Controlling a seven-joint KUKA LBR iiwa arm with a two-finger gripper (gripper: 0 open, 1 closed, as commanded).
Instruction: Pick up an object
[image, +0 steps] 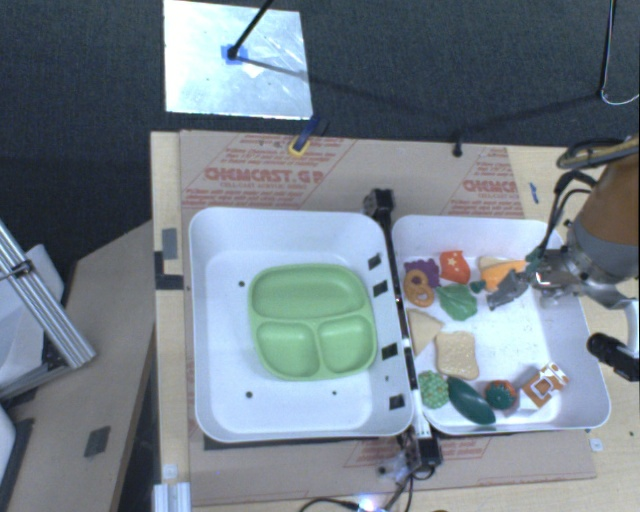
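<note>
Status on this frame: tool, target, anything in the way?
Tool low in the right bin, fingers unclear. Nothing seen gripped. Orange piece nearest, green leaf to its left. Toy food crowds the bin.

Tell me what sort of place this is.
Probably a robotics lab test bench, not a kitchen. Two white bins sit side by side on cardboard; one holds a green divided plate, the other toy food such as a bread slice. A robot arm reaches in.

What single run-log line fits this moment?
pincer: over right bin, beside orange piece | grasp: none seen | green tray: left bin
</note>
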